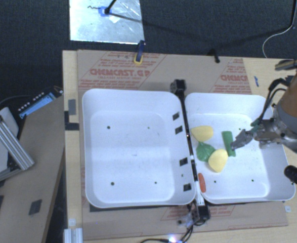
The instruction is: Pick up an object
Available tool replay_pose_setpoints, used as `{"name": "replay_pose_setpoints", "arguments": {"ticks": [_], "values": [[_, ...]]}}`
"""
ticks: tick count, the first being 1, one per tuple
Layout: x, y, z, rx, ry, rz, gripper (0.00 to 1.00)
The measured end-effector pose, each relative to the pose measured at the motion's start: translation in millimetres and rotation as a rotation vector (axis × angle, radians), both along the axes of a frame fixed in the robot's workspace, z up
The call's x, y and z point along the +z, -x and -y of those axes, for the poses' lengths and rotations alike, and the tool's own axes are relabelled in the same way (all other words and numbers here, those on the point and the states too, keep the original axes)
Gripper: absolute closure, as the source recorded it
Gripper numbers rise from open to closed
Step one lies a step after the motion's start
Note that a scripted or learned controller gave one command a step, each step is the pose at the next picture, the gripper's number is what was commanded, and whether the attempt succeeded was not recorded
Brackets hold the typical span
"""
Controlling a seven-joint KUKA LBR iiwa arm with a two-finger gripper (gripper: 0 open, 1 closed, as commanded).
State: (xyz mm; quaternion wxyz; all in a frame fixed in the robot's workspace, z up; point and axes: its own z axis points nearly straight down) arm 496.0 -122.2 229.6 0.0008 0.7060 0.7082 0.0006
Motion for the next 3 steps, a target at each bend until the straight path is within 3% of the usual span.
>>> {"name": "replay_pose_setpoints", "arguments": {"ticks": [1,2,3], "values": [[-121,12,-30,0.0,-0.004,-0.011,0.0],[-147,10,9,-0.004,0.0,-0.003,0.0],[-145,-54,-37,0.007,0.0,0.004,0.0]]}}
